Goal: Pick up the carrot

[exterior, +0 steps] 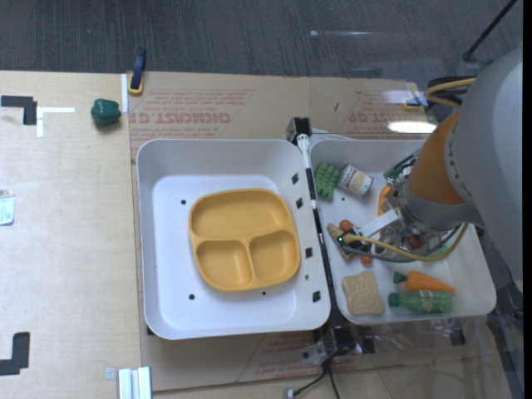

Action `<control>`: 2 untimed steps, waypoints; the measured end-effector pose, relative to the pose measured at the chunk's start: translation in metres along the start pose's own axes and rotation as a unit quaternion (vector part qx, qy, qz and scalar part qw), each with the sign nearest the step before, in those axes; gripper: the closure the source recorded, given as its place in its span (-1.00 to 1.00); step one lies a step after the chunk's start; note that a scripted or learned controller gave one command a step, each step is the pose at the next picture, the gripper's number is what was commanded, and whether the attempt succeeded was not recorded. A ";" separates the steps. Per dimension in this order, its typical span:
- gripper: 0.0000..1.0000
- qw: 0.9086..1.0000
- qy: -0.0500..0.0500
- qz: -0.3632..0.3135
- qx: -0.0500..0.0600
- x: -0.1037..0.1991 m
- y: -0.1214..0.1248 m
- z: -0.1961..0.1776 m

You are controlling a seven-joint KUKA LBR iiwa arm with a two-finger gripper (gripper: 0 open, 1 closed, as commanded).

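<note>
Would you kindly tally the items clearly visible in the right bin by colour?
Orange: 1, the carrot
Green: 2, the green bottle and green toy
Tan: 1, the bread slice
Cream: 1, the small jar
Total: 5

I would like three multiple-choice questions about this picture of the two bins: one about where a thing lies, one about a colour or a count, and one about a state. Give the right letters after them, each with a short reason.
1. Where does the carrot lie?
A. on the yellow plate
B. in the right bin, near its front edge
C. on the bench outside the bins

2. How many compartments does the yellow plate have?
A. two
B. three
C. five

3. What is the state of the green bottle?
A. lying on its side
B. standing upright
C. held up by the arm

Answers:
1. B: the carrot rests in the right bin, just behind the green bottle.
2. B: one wide section and two smaller ones show.
3. A: its length lies flat along the bin floor.
</note>
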State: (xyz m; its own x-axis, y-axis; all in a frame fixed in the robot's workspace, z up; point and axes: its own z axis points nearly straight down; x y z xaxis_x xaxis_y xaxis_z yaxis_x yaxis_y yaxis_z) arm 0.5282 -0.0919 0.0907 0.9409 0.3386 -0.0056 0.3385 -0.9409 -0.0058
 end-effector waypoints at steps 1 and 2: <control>-1.00 0.998 0.001 -0.063 -0.002 0.044 0.056 -0.001; -1.00 1.000 0.001 -0.015 -0.003 0.037 0.083 -0.001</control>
State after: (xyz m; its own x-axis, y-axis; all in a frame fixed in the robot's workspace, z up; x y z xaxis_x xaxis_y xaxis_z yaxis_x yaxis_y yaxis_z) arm 0.5909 -0.1576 0.0913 0.9300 0.3675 -0.0027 0.3675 -0.9300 -0.0009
